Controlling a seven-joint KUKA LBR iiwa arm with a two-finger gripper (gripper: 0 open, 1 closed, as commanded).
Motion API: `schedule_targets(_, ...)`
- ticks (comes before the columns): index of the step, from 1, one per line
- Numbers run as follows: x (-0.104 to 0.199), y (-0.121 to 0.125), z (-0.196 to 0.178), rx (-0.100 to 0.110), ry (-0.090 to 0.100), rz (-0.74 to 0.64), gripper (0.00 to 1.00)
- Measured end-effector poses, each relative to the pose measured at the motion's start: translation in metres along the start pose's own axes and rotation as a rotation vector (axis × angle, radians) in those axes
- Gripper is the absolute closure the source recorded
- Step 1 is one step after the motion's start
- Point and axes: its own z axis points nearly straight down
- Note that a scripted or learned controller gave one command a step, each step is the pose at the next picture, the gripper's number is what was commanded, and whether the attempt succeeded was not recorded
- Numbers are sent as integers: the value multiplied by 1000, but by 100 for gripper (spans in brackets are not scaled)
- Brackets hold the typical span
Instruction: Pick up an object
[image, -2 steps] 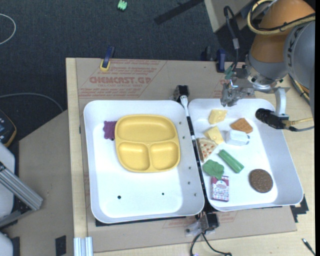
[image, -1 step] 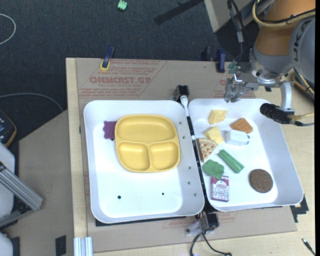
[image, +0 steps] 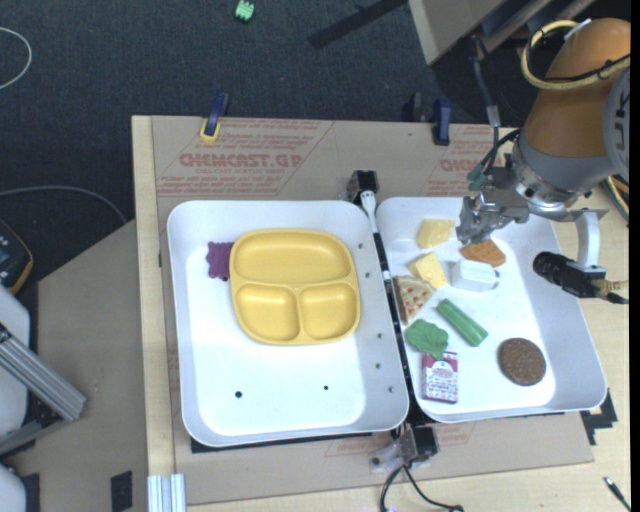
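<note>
Arm: the grey arm (image: 575, 110) reached in over the far right corner of the right bin (image: 575, 330).
Gripper: the gripper (image: 480, 225) hung low at that bin's far edge — just above an orange piece (image: 484, 252); whether it was wide or narrow could not be told.
Right bin contents: two yellow wedges (image: 433, 233), a white block (image: 476, 276), a pizza slice (image: 412, 296), a green stick (image: 462, 322), a green leaf (image: 428, 336), a brown cookie (image: 522, 361) near the near right corner, a pink packet (image: 441, 378) at the near edge.
Left bin: the left bin (image: 290, 395) carried a yellow divided tray (image: 295, 284) — a purple piece (image: 218, 258) touched its left side.
</note>
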Motion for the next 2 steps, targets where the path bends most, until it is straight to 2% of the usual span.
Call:
schedule_targets(1, 6, -48, -5, -2, 0, 0, 100)
schedule_targets(2, 0, -76, -4, -2, 0, -1, 100)
